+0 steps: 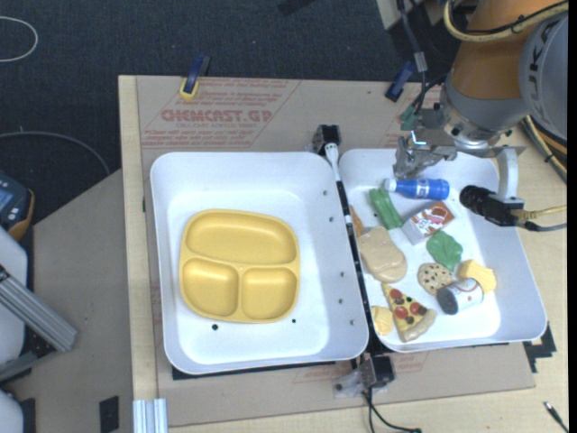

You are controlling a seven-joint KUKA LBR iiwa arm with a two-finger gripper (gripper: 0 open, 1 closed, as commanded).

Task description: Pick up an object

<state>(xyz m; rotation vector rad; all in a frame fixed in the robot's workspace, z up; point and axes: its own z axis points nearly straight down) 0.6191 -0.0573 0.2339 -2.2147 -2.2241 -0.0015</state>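
Note:
My gripper (410, 166) hangs over the far part of the right bin (518, 282), just above the left end of a blue and white bottle (422, 188). Below it lie a green pickle-shaped piece (386, 210), a red and white packet (431, 219), a beige cookie-like lump (382, 253), a green leaf-shaped piece (444, 247), a chocolate chip cookie (435, 277), a pizza slice (407, 311), a yellow cheese wedge (478, 273) and a small can (458, 295). Nothing shows between the fingers.
The left bin (171, 242) holds a yellow divided plate (240, 264). A black clamp (326, 139) sits at the far joint between the bins. A black camera piece (489, 204) juts from the arm over the right bin's far right side.

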